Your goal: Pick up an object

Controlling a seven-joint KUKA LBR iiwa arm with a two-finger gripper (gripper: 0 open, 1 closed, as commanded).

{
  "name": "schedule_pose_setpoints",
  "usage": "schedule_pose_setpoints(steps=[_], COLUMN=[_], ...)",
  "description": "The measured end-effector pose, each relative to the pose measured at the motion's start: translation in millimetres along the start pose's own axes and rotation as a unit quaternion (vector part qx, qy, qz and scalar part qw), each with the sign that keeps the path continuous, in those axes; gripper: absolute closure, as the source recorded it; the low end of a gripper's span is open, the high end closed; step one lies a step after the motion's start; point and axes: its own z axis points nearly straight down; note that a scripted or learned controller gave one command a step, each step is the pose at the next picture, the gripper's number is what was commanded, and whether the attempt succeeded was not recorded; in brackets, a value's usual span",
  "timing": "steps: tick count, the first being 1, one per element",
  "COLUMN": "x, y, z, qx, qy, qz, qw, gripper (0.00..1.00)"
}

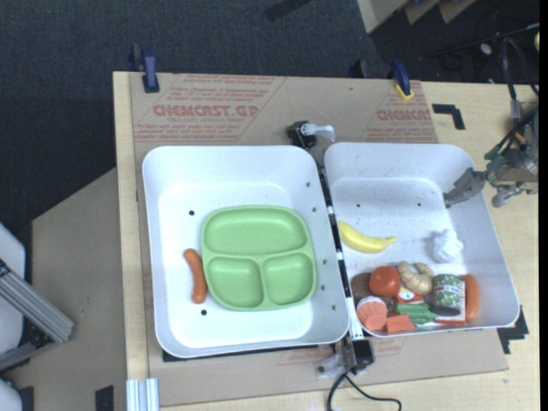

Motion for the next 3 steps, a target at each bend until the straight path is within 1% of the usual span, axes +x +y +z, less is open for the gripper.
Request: schedule_pose_setpoints(steps=[1,2,3], x=[0,11,57], y=[1,-27,113], z=[-11,-21,7], qx=[-0.002,0.001,-0.002], qy=[-0.001,0.001,0.001], qz=[0.0,0.0,-0.004], qw=[1.0,1.0,1.0], gripper=[1.0,1.0,1.0])
